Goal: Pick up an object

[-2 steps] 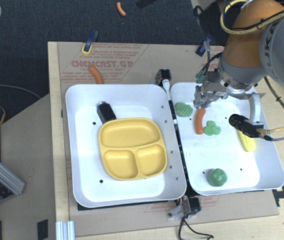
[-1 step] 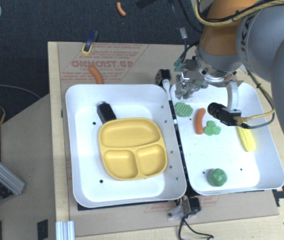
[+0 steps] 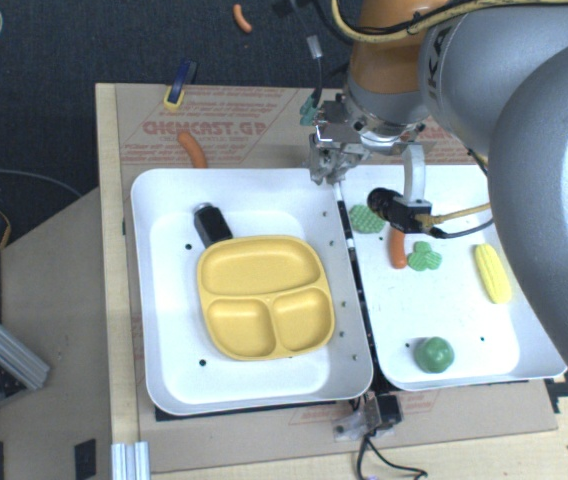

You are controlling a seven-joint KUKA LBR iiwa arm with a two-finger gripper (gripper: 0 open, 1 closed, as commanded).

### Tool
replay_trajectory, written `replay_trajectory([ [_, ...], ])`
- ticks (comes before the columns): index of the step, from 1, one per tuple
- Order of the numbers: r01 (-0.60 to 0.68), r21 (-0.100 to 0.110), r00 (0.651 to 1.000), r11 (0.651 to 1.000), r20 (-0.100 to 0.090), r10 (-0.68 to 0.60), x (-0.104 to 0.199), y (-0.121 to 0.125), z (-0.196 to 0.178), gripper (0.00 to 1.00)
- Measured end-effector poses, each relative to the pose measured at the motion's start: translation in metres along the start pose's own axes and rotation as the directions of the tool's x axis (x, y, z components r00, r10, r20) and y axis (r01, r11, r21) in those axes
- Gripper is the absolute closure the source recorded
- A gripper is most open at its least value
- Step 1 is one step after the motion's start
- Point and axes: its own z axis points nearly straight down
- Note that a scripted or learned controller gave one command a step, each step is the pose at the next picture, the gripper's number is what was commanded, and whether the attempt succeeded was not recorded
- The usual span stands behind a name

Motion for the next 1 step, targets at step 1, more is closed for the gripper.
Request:
replay_trajectory([
  [1,-0.008,0.007,1.0,1.0,0.004,0.008,-0.0145,0.0014,0.0116,1.0],
])
